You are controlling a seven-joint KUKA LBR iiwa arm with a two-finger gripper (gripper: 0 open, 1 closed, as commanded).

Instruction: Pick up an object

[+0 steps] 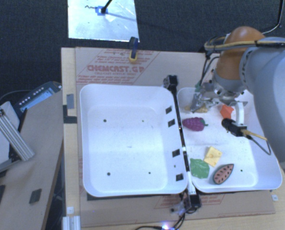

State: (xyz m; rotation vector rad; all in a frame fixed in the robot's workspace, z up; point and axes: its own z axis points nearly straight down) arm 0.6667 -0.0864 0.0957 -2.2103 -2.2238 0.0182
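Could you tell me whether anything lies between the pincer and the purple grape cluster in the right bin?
Nothing visible does: the pincer hangs at the right bin's far end, with bare white floor between it and the grape cluster.

The KUKA iiwa robot arm's broad, rounded pale-grey casing [272,85] has a smooth matte finish. Above the wrist sits a glossy orange band [238,51], domed like a cap. Thin dark and yellowish cables [214,44] loop round the band's edge. Below it, the metallic grey end effector [200,102] shows small angular parts and a speck of green.
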